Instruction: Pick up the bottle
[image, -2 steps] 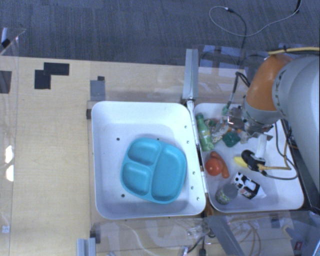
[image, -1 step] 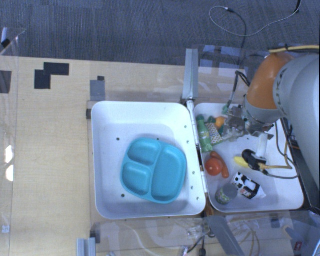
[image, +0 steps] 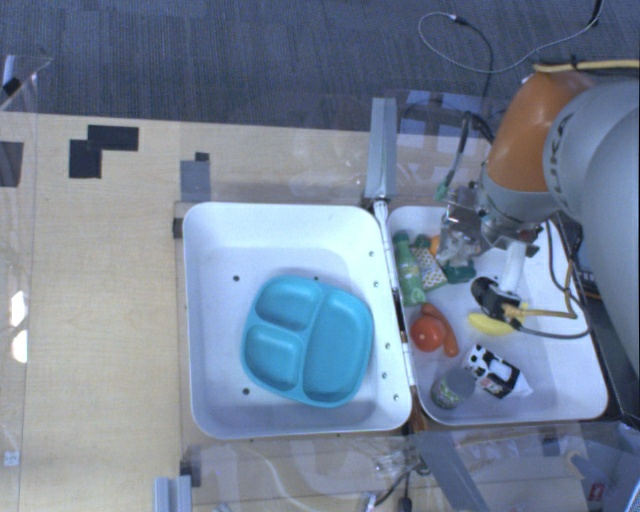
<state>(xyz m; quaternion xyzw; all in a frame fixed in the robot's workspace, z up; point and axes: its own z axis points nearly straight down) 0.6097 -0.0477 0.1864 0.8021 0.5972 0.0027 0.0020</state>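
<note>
- Hand (image: 462, 240), upper right of frame, hangs low over the right bin (image: 570, 400); its grip cannot be told.
- Green bottle (image: 407, 266) lies just left, along the bin's left wall, probably its target.
- Blue divided plate (image: 308, 340) sits in the left bin (image: 215, 400).

White bins (image: 210, 300), a light blue divided plate (image: 306, 340) in the left one. Right bin: green bottle (image: 407, 266), orange-red toy (image: 430, 330), yellow banana (image: 490, 324), black-and-white cow-spotted block (image: 493, 372).
</note>
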